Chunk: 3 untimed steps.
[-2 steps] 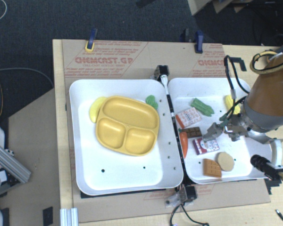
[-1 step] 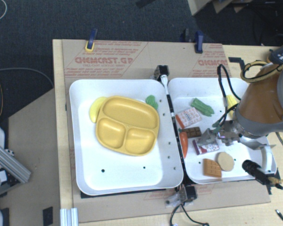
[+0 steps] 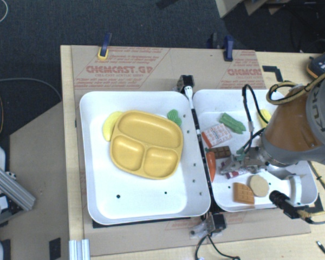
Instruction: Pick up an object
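My gripper [image 3: 242, 161] hangs low over the middle of the right bin [image 3: 309, 196], at the end of the grey arm with the orange band [image 3: 292, 126]. Just to its left lie a brown block [image 3: 222, 152] and a white and red packet [image 3: 216, 134]. An orange carrot-like piece [image 3: 211, 165] rests against the bin's left wall. A tan cracker [image 3: 243, 193] and a pale round biscuit [image 3: 259, 186] sit in front of the gripper. A green pod [image 3: 232, 122] lies toward the back. The arm hides what is directly under the gripper.
The left bin [image 3: 97, 199] holds a yellow divided plate [image 3: 146, 144], a yellow piece [image 3: 109, 124] peeking out at its left and a small green piece [image 3: 174, 116] at its upper right. Black cables [image 3: 248, 110] loop over the right bin's back.
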Available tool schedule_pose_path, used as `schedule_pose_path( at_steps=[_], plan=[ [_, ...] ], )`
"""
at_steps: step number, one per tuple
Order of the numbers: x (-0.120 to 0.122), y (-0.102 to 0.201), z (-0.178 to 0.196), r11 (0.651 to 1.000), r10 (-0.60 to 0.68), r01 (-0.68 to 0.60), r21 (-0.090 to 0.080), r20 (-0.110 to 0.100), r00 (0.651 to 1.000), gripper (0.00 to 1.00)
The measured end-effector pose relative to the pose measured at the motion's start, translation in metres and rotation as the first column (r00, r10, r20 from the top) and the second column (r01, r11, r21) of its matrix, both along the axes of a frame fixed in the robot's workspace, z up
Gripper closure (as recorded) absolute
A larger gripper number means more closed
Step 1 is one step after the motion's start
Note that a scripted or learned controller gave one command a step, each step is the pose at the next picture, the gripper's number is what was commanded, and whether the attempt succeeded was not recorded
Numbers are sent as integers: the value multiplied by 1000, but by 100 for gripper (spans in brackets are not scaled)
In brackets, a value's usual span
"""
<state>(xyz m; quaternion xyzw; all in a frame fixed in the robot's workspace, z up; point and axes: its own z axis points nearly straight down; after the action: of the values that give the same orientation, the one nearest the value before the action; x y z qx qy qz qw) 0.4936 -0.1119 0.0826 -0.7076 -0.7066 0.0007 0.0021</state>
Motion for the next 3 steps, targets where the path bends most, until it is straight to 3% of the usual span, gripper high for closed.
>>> schedule_pose_path(
  at_steps=[1,3],
  plan=[
    [1,-1,12,1000,-1,1,-2,4,1000,100],
    [-7,1,120,1000,2,-2,-4,10,1000,100]
  ],
)
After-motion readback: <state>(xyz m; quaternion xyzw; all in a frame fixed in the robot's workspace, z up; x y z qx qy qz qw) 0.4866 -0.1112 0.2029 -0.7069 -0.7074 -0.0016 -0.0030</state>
